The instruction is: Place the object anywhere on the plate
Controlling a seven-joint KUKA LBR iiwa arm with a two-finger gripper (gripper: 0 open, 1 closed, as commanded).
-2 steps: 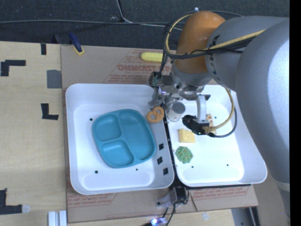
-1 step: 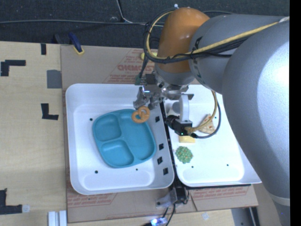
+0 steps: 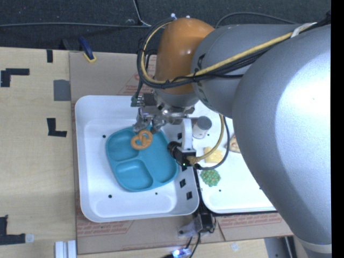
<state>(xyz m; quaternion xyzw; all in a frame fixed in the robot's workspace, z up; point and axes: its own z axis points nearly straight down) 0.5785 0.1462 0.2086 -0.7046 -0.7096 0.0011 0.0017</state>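
Tan pretzel (image 3: pixel 142 140), blue plate (image 3: pixel 141 164), white bin (image 3: pixel 88 160), green broccoli (image 3: pixel 210 177).

A tan pretzel (image 3: pixel 141 140) lies at twelve o'clock on the blue compartmented plastic plate (image 3: pixel 141 166), directly beneath the gripper (image 3: pixel 146 123).

You have two white bins (image 3: pixel 91 198), one blue plate (image 3: pixel 141 168), one pretzel (image 3: pixel 142 140), and one green item (image 3: pixel 210 177).
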